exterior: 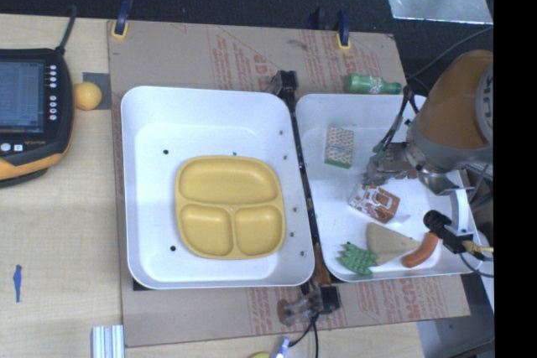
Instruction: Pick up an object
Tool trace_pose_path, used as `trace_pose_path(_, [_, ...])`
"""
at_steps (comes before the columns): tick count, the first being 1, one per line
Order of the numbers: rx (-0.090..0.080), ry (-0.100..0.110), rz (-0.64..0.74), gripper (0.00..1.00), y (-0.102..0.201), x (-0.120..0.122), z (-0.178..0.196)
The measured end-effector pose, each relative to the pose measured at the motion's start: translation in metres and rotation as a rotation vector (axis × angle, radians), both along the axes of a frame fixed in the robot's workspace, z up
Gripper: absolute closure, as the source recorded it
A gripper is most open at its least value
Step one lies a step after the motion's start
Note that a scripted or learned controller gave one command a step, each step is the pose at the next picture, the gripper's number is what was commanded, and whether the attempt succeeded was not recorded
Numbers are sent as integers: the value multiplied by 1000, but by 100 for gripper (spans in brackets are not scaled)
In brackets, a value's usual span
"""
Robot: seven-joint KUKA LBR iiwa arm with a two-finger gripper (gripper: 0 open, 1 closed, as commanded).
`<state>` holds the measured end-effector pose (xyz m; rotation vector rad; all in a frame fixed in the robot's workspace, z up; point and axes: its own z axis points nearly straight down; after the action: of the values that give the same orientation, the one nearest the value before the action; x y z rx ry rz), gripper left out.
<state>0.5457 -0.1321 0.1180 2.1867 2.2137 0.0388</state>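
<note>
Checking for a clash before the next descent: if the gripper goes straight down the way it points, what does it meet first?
Probably the red and white packet lying just below the gripper in the right bin; depth is unclear from this slant.

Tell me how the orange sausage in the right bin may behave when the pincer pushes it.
The orange sausage looks round and smooth, so it may roll or slip. It leans against the tan wedge, which could stop it.
</note>
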Motion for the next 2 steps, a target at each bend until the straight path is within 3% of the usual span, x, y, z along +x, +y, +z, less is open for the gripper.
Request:
trace_pose_path(1, [-1, 0, -1, 0, 0, 0, 0])
trace_pose_path(2, [-2, 6, -8, 0, 7, -5, -14])
